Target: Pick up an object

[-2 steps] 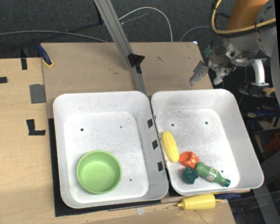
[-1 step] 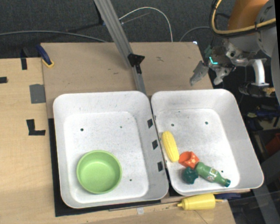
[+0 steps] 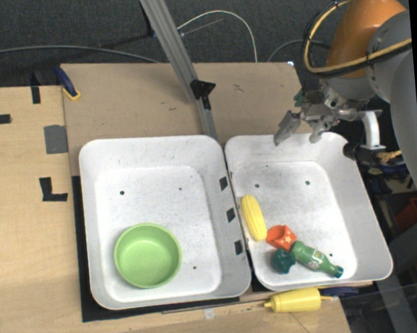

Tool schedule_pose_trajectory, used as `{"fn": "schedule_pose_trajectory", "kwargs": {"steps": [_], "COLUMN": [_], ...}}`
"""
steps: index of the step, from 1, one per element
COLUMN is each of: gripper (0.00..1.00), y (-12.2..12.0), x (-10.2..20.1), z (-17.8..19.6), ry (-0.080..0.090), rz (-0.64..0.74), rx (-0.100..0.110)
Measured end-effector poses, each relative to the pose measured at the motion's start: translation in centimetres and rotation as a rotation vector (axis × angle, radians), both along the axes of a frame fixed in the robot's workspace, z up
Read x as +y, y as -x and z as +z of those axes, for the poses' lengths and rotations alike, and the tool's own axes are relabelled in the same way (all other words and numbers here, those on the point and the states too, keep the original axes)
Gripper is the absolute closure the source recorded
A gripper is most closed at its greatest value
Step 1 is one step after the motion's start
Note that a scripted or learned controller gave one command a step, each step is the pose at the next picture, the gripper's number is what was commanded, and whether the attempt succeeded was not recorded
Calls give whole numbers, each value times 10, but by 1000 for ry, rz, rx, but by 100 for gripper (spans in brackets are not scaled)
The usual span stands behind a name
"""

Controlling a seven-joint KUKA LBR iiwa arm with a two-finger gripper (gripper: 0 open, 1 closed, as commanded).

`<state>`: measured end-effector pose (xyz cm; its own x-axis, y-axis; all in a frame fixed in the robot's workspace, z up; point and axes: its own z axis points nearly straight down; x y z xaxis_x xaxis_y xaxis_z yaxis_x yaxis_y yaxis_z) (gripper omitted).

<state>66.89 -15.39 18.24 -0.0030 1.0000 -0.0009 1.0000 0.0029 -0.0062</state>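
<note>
Nearest, a yellow bottle lies on its side on the desk, just outside the right bin's near rim. Inside that bin, toward its near edge, three toys cluster: a green bottle lying tilted toward the near right corner, an orange piece touching it, and a corn cob just beside these, close to the bin's left wall. The left bin holds a green bowl in its near left corner.

Farther back, the pincer hangs over the right bin's far rim, its two fingers spread apart with nothing between them, well apart from the toys.

Any of the toys would serve. The corn cob looks the easiest pick: it lies free on one side, seems light and stiff like hollow plastic, and its ribbed surface should resist slipping. Closing across its narrow middle, with fingers set crosswise to its length, would suit. The green bottle looks smoother and rounder, likely to roll or squirt out, and the orange piece crowds it.
</note>
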Motion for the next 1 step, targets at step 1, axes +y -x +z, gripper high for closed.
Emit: {"fn": "schedule_pose_trajectory", "kwargs": {"steps": [1], "gripper": [0], "y": [5], "x": [-5], "z": [-54], "ry": [0], "rz": [-1], "rx": [1]}}
